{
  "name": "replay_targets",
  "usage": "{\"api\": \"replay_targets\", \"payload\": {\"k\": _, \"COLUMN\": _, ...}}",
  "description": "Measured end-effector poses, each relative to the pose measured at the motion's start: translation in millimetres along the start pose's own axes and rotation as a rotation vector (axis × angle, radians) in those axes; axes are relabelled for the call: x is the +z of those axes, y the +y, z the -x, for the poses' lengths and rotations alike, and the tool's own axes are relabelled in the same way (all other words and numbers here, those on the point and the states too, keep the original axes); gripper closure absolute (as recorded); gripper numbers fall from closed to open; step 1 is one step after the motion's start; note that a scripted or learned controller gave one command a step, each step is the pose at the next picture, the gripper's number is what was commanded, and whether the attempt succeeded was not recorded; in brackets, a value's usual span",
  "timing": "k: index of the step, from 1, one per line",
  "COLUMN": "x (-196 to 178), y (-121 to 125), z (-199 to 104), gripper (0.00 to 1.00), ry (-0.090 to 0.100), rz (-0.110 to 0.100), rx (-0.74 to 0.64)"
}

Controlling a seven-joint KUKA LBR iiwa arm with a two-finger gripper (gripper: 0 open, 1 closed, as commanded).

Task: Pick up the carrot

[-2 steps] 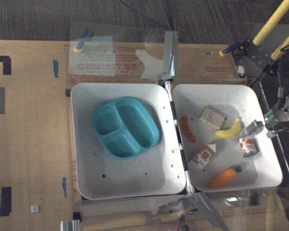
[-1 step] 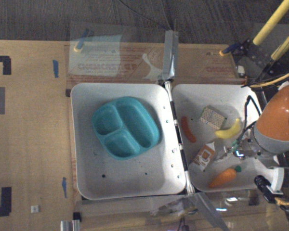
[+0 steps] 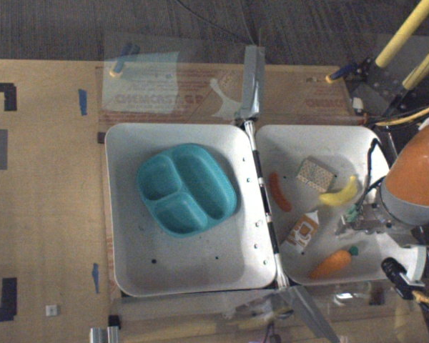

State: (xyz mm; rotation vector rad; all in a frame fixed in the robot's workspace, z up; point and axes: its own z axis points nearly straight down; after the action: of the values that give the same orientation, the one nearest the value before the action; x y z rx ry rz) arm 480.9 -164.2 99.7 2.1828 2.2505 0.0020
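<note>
The carrot [image 3: 332,264], orange with a small green top, lies at a slant near the front edge of the right bin [image 3: 368,140]. My gripper [image 3: 360,220] hangs over the right side of that bin, a little behind and to the right of the carrot's green end. It sits just in front of the banana [image 3: 340,194]. Nothing shows in its grasp. The orange band of the arm [image 3: 415,174] covers the bin's right rim.
The right bin also holds a speckled tan block [image 3: 316,174], a red sausage [image 3: 279,192] and a small white and orange bottle [image 3: 302,231] left of the carrot. In the left bin [image 3: 129,263] lies a teal divided plate [image 3: 186,189].
</note>
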Motion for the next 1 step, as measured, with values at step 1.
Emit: {"api": "replay_targets", "payload": {"k": 1, "x": -113.0, "y": 1.8, "z": -61.6, "gripper": 1.0, "ry": 0.003, "rz": -0.007, "rx": 0.162}}
